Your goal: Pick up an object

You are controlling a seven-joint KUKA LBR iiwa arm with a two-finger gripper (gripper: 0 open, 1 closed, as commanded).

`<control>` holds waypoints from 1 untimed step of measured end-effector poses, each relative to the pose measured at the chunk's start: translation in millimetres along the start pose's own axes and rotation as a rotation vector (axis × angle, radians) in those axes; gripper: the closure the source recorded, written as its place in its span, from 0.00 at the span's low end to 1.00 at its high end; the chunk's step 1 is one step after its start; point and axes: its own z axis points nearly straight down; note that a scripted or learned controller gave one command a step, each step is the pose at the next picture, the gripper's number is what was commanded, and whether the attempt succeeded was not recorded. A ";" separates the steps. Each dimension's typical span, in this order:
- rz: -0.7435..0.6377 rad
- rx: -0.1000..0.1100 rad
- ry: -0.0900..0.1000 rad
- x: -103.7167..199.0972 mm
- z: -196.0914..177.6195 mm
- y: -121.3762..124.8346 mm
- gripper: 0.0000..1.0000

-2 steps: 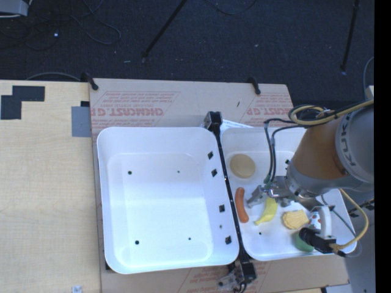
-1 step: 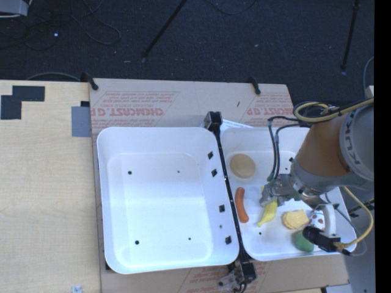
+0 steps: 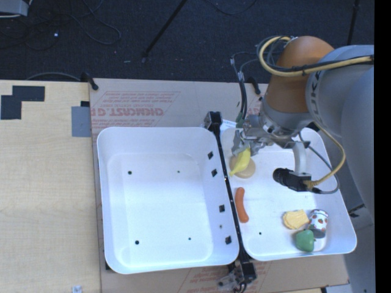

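My gripper [image 3: 245, 143] is low over the back left corner of the right bin [image 3: 275, 252], close to the divider. Directly under its tip lies a yellow banana-shaped piece [image 3: 240, 162], resting against a tan round disc [image 3: 247, 171]. The yellow piece touches or nearly touches the gripper's tip; whether it is gripped is unclear. An orange carrot-like stick [image 3: 242, 204] lies further forward along the divider. At the bin's front right sit a yellow flat piece [image 3: 295, 219], a white, red and black toy [image 3: 317, 220] and a green lump [image 3: 305, 241].
The left bin [image 3: 113, 163] stands beside the right one, the two joined by a black clip strip [image 3: 222, 188]. A black cable connector [image 3: 291, 179] hangs from the arm over the right bin's middle. The grey arm covers the bin's back right.
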 end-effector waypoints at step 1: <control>0.002 0.018 0.002 95.4 6.6 -43.0 1.00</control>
